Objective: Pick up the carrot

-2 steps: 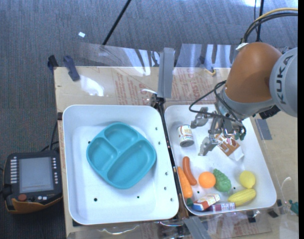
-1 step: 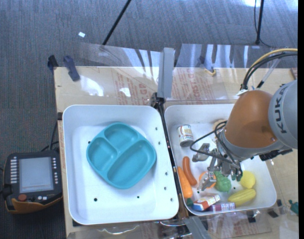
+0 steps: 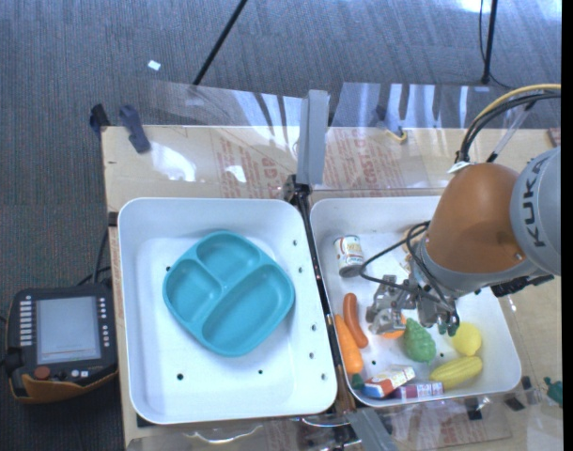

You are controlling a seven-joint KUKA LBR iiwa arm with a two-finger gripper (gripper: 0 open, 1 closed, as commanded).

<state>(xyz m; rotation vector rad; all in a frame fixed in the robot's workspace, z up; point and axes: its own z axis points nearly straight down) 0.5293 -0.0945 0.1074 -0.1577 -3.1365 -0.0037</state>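
Camera view, end effector (image 3: 390,310) over right bin (image 3: 505,341), carrot (image 3: 348,344) beside

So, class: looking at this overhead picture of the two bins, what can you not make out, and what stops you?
- The hand: too small and cluttered in the camera view to tell open from shut, or whether it touches anything.
- The carrot: its lower tip is hard to separate from the bin wall and a green bit.
- The small box: print too small to read.
- The can: label blurred.
- The right bin's far-right side: covered by the arm.
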